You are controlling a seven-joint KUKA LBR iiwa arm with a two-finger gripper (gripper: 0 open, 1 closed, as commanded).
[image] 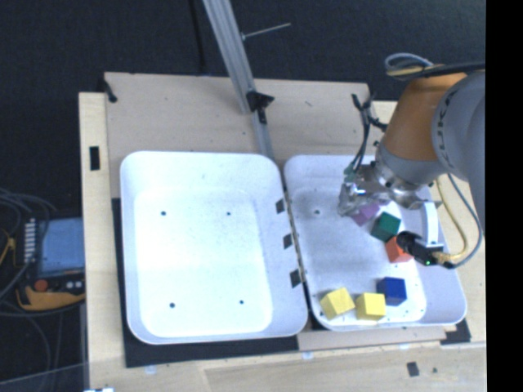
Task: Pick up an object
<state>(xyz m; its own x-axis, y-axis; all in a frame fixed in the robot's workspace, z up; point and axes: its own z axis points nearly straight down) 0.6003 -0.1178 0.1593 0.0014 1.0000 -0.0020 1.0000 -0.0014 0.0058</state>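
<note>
Objects lie in the right bin point(315, 235): a purple piece point(364, 214) just under the gripper point(353, 198), a green block point(386, 225) beside it, an orange one point(397, 250), a blue cube point(393, 290), and two yellow blocks point(337, 303) near the front wall. From my camera view I cannot tell the pincer's state. I see the left bin point(200, 243) alongside.
</note>
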